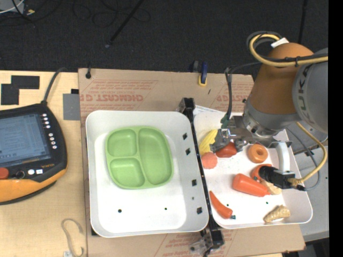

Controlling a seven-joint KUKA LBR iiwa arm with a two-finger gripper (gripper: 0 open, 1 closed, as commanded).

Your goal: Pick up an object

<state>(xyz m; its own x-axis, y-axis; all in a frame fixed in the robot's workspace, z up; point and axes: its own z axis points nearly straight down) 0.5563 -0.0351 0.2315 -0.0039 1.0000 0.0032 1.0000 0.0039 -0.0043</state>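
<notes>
- gripper: low over the upper left part of the right bin; whether it is wide or narrow cannot be told, as the wrist hides it.
- red piece: the likely target; lies on the bin floor right at the gripper's tip, between the yellow piece and the orange ring; not seen to be held.
- neighbours: pink ball just beside the red piece, lower left; orange cone near the middle; red pepper along the left wall; beige piece in the near right corner.
- step, judged: close on the red piece alone, centred and low enough for a sure hold; the yellow piece and pink ball sit close and could be nudged or caught too; then lift straight up, clear of the wall.
- left bin: holds a green plate with three wells.
- surface: both bins rest on cardboard with red print; the bin floors look smooth, so a rounded piece may slide.
- room: pendant at the left; blue clamp at the far edge; dark floor with cables beyond.
</notes>
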